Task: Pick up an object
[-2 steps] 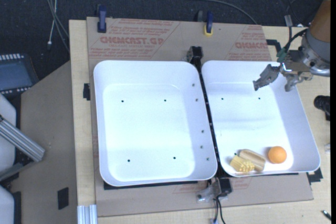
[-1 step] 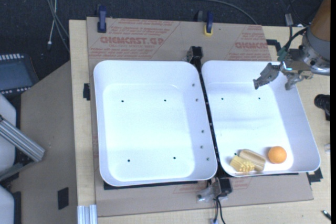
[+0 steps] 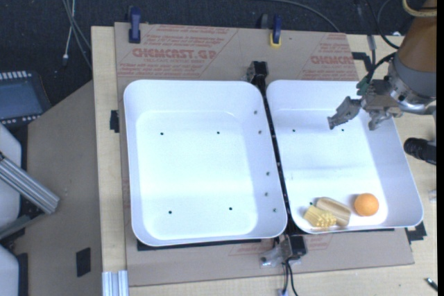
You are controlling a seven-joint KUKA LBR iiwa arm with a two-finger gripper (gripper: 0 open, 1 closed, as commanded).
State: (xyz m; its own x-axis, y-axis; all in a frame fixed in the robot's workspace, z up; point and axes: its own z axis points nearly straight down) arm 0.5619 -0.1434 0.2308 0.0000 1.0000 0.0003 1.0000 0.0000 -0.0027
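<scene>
Since the right bin slopes toward its near edge, or so it looks, all three candidates sit bunched at that rim: a small yellow corn-cob-shaped toy (image 3: 320, 218) touching a tan bread-roll-shaped piece (image 3: 334, 207), and a round orange ball (image 3: 366, 204) just beside them, apart from both. Any of these would satisfy the pick. The right shallow white plastic bin (image 3: 326, 149) has bare floor behind them. The left shallow white plastic bin (image 3: 194, 163) sits alongside, the two rims meeting at the middle. Farther back, the pincer (image 3: 359, 115) hangs above the right bin's far half, fingers spread with nothing between them, well apart from the objects. Judgement: pre-grasp hover; the ball is the easiest target since it stands free. Both bins rest on a brown cardboard-covered counter (image 3: 208, 52), clamped at its far edge.
</scene>
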